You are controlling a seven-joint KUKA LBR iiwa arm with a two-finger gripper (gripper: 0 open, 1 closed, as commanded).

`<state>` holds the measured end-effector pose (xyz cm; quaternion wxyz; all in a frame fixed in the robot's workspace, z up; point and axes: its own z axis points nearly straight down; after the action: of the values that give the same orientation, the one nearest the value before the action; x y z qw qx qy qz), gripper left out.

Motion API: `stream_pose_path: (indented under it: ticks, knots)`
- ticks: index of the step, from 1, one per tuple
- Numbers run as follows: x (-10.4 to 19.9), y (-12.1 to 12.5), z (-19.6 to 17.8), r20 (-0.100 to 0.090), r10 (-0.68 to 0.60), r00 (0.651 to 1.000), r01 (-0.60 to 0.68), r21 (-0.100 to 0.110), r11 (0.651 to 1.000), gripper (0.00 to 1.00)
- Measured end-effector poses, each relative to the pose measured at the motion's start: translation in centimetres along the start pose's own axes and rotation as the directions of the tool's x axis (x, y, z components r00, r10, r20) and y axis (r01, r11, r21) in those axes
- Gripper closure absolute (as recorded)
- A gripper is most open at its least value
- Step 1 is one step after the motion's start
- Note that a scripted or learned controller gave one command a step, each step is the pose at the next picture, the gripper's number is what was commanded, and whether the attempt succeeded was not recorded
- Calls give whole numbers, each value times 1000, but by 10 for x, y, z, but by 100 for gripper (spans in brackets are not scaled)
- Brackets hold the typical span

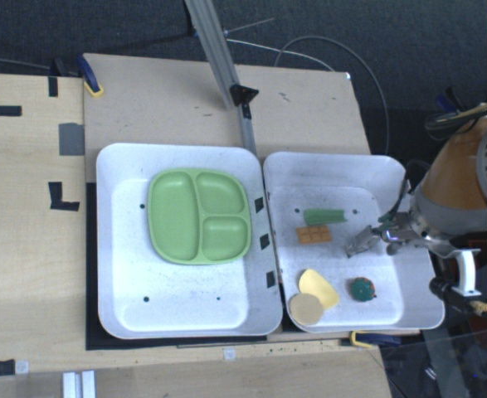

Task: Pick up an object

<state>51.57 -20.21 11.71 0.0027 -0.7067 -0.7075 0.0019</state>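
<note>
I have the gripper [361, 245] low inside the right bin [334, 166], toward its right side, and I judge the step in hand is still the approach, since nothing sits between its fingers. Whether the jaws stand open or closed I cannot tell; at this slant they read as one grey shape. The candidates lie around it: a green bar [323, 216] and an orange waffle piece [314, 235] to its left, a dark green round object [361, 288] just nearer than it, and a yellow piece [318, 288] touching a tan disc [306, 308] at the near left corner. The round green one seems the closest target, so I would centre above it, descend straight, and close only when both fingers straddle it, because it may roll away. The left bin [119, 222] carries a green divided plate [199, 215], well apart. The arm's upper part is cut off at the right.
</note>
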Motion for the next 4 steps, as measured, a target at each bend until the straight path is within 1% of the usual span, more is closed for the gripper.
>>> stream_pose_path:
  ticks: [1,2,3,4]
  knots:
    - [0,0,28,3,0,1000,0,-6,1000,0]
    - [1,0,18,1,-1,1000,1,-5,1000,100]
    - [1,2,-45,3,-1,1000,1,-11,1000,100]
    - [10,8,-97,3,-2,1000,2,-11,1000,100]
